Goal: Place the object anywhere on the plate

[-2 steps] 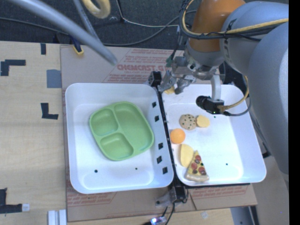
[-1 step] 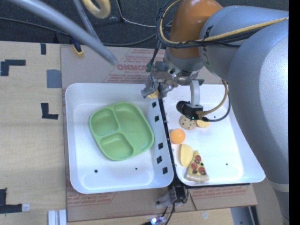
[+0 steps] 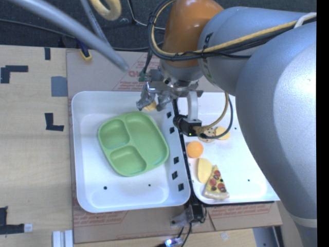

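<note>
A green plate (image 3: pixel 133 143) with three compartments lies tilted in the left white bin (image 3: pixel 87 189). My gripper (image 3: pixel 150 103) hangs over the plate's far edge, near the divider between the bins. A small pale yellow object (image 3: pixel 149 107) shows between its fingers, just above the plate's far rim. The gripper appears shut on it. Most of the object is hidden by the fingers and wrist.
The right bin (image 3: pixel 247 189) holds an orange ball (image 3: pixel 194 149), a yellow piece (image 3: pixel 204 169), a pizza slice (image 3: pixel 216 184) and a brown-spotted piece (image 3: pixel 209 133) under a looping cable. The big grey arm covers the right side of that bin.
</note>
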Robot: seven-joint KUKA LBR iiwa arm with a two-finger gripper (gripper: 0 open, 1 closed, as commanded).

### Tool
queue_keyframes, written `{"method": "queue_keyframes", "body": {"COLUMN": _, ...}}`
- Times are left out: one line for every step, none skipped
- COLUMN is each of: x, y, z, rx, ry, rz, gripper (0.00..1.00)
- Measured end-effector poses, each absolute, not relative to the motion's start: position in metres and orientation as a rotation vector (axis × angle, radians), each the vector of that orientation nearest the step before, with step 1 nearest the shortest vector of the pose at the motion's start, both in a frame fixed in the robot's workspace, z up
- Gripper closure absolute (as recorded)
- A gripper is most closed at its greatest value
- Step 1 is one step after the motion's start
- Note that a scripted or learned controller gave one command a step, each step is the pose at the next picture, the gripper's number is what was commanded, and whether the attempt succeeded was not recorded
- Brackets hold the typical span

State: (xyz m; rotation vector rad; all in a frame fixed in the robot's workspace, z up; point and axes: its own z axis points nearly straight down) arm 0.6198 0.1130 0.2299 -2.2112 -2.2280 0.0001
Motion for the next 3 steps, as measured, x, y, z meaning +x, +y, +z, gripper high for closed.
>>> {"method": "queue_keyframes", "body": {"x": 0.619, "y": 0.127, "z": 0.232, "rx": -2.217, "ry": -2.224, "rz": 0.002, "gripper": 1.00}}
{"method": "queue_keyframes", "body": {"x": 0.631, "y": 0.131, "z": 0.218, "rx": -2.218, "ry": -2.224, "rz": 0.005, "gripper": 1.00}}
{"method": "queue_keyframes", "body": {"x": 0.630, "y": 0.131, "z": 0.218, "rx": -2.219, "ry": -2.224, "rz": 0.004, "gripper": 0.00}}
